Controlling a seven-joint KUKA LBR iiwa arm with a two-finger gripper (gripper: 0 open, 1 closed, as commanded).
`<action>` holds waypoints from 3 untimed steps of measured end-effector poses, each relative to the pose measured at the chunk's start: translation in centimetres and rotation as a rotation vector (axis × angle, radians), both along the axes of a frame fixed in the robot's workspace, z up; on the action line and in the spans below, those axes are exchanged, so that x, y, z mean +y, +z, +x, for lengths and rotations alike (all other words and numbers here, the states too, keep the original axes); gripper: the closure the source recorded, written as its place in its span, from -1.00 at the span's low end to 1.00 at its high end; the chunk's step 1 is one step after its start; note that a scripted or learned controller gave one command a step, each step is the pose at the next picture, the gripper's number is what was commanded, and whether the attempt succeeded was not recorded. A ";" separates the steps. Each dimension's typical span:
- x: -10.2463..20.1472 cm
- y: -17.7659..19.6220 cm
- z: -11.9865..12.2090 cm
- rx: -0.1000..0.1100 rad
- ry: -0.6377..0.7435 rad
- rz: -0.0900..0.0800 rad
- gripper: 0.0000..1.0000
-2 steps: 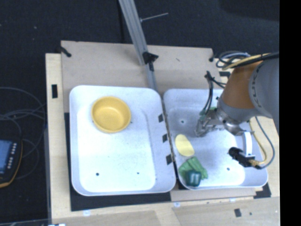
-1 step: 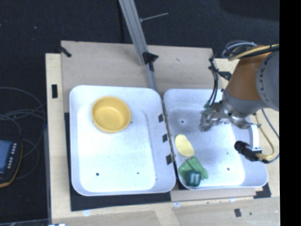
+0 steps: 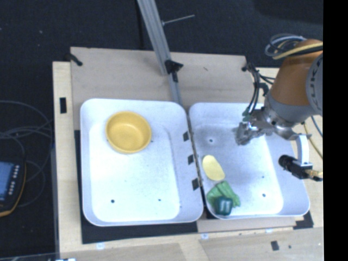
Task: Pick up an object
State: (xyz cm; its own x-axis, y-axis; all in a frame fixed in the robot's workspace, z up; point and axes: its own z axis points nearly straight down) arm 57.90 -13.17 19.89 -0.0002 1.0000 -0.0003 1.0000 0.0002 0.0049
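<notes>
In the right bin [image 3: 272,162] a pale yellow oval object [image 3: 213,168] lies near the left wall. Just below it, in the bin's front left corner, sits a green object [image 3: 223,198] with a darker green round part. A yellow bowl [image 3: 128,131] stands upright in the left bin [image 3: 136,194], toward its back left. My gripper [image 3: 243,134] hangs over the back middle of the right bin, up and to the right of the yellow oval object, apart from it. The arm with its orange band [image 3: 296,75] comes in from the right.
A slanted grey metal bar [image 3: 157,31] rises from behind the bins, ending at a clamp near the divide. Black clips line the shared rim between the bins. A black handle-like part [image 3: 293,166] of the arm's fittings overhangs the right bin's right side.
</notes>
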 end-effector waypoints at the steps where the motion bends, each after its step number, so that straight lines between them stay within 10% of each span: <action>1: 0.2 4.3 0.4 0.000 0.000 0.000 1.00; 3: 9.7 3.1 0.4 0.004 0.002 0.001 1.00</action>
State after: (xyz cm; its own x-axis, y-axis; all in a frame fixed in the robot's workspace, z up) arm 58.32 -3.48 23.03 -0.0026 1.0000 0.0005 1.0000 0.0026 0.0009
